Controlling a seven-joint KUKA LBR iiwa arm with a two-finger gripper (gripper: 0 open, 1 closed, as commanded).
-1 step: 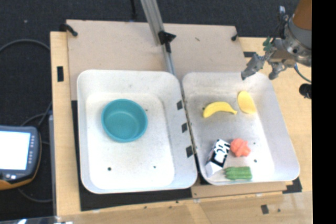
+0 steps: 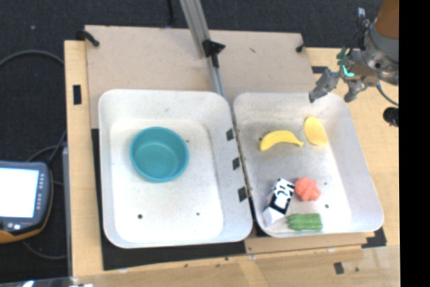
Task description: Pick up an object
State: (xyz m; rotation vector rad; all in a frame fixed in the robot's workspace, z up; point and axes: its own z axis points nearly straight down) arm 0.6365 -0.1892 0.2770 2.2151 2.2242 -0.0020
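Note:
The right bin point(image 2: 349, 144) holds a yellow banana point(image 2: 280, 140), a yellow rounded piece point(image 2: 316, 131), a red lumpy toy point(image 2: 307, 189), a black and white box point(image 2: 281, 196) and a green piece point(image 2: 304, 222). My gripper point(image 2: 338, 89) hangs over the bin's far right corner, above and behind the yellow rounded piece. Its two fingers point(image 2: 322, 87) are spread apart and open, with nothing between them.
A teal bowl point(image 2: 158, 153) sits in the left bin point(image 2: 121, 212). A slanted metal post point(image 2: 191, 3) rises behind the bins. A screen device point(image 2: 20, 198) lies off the bench at the left.

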